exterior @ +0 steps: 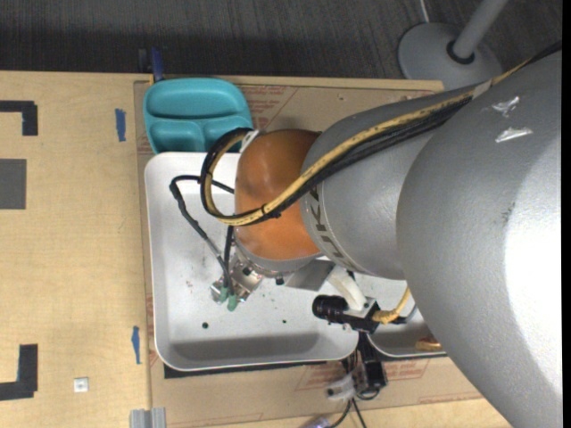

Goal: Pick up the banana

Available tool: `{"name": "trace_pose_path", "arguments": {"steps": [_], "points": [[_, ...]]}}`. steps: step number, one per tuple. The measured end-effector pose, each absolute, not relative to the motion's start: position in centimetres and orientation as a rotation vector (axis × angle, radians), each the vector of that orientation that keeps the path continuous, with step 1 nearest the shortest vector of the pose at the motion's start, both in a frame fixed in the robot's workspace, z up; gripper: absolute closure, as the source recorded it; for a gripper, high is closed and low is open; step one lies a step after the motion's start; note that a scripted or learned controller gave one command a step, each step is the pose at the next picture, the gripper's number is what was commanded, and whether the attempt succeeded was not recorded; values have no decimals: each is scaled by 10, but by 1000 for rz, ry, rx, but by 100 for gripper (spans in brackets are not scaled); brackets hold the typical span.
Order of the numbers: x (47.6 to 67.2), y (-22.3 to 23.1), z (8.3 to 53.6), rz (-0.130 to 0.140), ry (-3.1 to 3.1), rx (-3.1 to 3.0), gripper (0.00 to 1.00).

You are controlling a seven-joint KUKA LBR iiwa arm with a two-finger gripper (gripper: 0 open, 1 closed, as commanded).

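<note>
My grey arm with its orange band (272, 194) reaches in from the right and covers most of the left white bin (178, 328). The gripper (228, 292) hangs low over the bin's floor, left of centre, its small tip with a green part just above the white surface. Nothing shows between its tips. I see no banana in the uncovered parts of the bins; the arm hides much of both.
A teal plastic tray (196, 119) lies against the far edge of the left bin. Black and yellow cables (210, 185) loop off the wrist. The right bin (406, 341) shows as a sliver under the arm. Brown bench surrounds the bins.
</note>
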State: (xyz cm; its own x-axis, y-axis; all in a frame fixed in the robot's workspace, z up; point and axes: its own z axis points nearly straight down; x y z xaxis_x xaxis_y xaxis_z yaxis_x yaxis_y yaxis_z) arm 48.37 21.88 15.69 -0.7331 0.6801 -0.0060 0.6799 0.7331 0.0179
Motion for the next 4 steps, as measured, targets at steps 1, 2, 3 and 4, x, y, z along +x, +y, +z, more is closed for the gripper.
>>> {"name": "trace_pose_path", "arguments": {"steps": [1,2,3,4], "points": [[484,219,167,26,2911,1141,100],[481,219,88,5,3098,508,100],[481,219,98,9,3095,508,100],[482,220,108,13,3093,510,100]]}}
